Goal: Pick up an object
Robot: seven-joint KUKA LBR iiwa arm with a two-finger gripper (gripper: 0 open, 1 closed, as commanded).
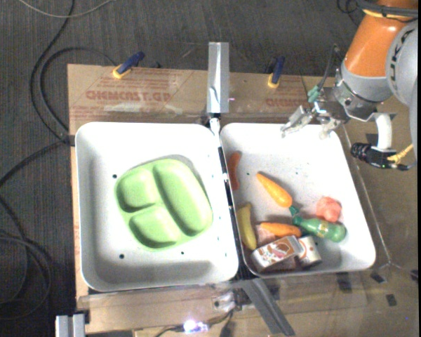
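Note:
My gripper (pixel 307 123) hangs over the far rim of the right bin (pixel 351 181), fingers spread open with nothing between them. Below it, the bin holds an orange carrot (pixel 275 189), a second orange piece (pixel 278 229), a pink lump (pixel 328 207) and a green bottle (pixel 322 228). Along the bin's left wall lie a yellow-green piece (pixel 245 227) and a red-orange piece (pixel 234 170). A small carton (pixel 278 252) and a can (pixel 311 250) rest at the near edge. All of them lie apart from the gripper.
The left bin (pixel 98 153) holds a green divided plate (pixel 164 202). A metal post (pixel 218 79) stands behind the seam between the bins. Clamps (pixel 128 64) hold the cardboard backing. Bare floor shows in the far half of the right bin.

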